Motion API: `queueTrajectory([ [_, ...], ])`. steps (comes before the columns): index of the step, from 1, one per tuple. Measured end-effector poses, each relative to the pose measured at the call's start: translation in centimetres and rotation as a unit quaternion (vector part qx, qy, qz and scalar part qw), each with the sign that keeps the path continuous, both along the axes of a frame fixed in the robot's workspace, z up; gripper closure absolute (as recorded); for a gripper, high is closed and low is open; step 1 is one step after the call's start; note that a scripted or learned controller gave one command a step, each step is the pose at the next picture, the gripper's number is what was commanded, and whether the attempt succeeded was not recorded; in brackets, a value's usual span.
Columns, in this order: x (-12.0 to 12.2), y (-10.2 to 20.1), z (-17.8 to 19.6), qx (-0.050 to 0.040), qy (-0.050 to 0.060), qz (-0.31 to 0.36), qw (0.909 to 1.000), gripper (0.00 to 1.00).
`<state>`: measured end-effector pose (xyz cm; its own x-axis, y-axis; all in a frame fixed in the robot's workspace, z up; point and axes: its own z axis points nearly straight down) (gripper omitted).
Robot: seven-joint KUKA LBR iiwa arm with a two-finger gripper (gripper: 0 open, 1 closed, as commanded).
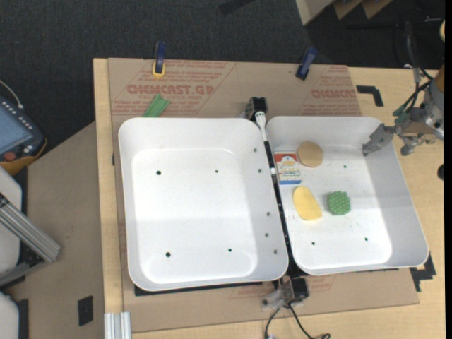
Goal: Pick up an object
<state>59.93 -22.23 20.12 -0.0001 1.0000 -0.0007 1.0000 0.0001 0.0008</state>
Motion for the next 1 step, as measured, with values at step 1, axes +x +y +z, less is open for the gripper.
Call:
queueTrajectory([
  [1,-10.85,-0.33,0.93,0.0012,0.003,-0.003,1.0,0.0],
])
